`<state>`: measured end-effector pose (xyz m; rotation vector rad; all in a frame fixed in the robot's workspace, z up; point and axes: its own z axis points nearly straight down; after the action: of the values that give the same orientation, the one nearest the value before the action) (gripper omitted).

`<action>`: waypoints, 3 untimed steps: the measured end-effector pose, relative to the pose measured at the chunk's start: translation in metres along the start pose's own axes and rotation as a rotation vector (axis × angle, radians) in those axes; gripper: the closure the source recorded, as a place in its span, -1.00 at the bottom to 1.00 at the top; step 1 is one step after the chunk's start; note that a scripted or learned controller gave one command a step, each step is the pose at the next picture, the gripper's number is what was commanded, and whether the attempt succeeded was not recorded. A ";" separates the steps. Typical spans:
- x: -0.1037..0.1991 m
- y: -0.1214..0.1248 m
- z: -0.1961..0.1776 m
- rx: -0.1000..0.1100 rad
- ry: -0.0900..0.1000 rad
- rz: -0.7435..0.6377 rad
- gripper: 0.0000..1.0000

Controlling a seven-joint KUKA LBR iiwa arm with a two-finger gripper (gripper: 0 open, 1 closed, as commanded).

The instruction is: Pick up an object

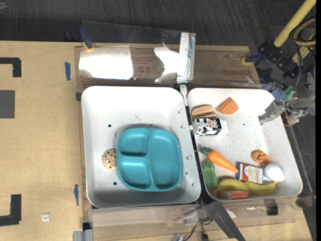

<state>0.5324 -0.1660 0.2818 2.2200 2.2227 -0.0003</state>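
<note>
The right bin [246, 134] holds several toy foods. A bread roll [202, 111] and an orange wedge [227, 106] lie at its back, with a black-and-white carton [207, 127] just in front of them. A carrot [222, 160], a green vegetable [209, 174], a banana [246, 186], a small juice box [250, 173], a white egg [274, 173] and a brown pretzel [260, 157] crowd the front. My gripper [273, 112] hangs over the bin's right rim, apart from all of them, with nothing seen in it.
In the left bin [100, 109] a teal divided plate [149, 157] lies with a cookie [109, 159] at its left. A clear plastic sheet [135, 59] stands behind the bins. Cables and a yellow pole [296, 19] crowd the back right.
</note>
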 end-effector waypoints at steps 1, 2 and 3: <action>0.022 -0.049 0.166 0.009 0.003 -0.084 -1.00; -0.037 0.009 0.195 -0.005 -0.002 -0.265 -1.00; -0.036 -0.038 0.188 0.002 0.007 0.025 -1.00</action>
<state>0.4947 -0.2022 0.0943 2.2518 2.1999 0.0056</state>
